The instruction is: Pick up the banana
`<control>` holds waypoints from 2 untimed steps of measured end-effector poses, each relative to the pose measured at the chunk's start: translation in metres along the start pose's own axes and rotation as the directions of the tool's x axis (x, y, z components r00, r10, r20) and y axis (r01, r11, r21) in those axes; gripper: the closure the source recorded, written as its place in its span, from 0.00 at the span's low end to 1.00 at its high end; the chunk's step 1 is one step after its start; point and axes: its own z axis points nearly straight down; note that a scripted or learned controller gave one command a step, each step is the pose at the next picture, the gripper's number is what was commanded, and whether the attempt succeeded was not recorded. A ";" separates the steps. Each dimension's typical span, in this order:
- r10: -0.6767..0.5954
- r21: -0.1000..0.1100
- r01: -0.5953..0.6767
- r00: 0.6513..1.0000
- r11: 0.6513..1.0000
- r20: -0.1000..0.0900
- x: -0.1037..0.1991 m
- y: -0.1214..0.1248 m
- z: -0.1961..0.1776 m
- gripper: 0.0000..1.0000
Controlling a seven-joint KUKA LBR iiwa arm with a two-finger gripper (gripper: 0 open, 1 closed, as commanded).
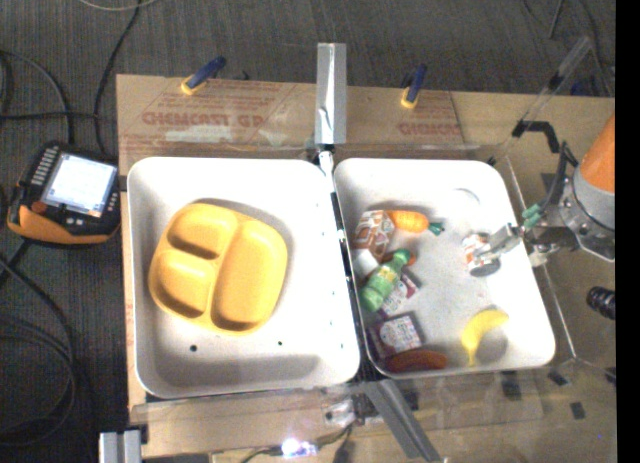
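Left white bin [150, 351] holding a yellow sectioned tray [220, 266]. Right white bin [470, 176] containing a green bottle [385, 279], a carrot [410, 220] and the banana [480, 334], which lies near the front right corner. The hand [487, 251] hovers above and apart from the banana; whether it is open or closed cannot be told.
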 end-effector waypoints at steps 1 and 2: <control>-0.234 -0.011 0.234 0.972 0.972 -0.010 0.007 -0.028 0.114 0.00; -0.560 -0.010 0.560 0.828 0.828 0.019 0.038 -0.030 0.112 0.00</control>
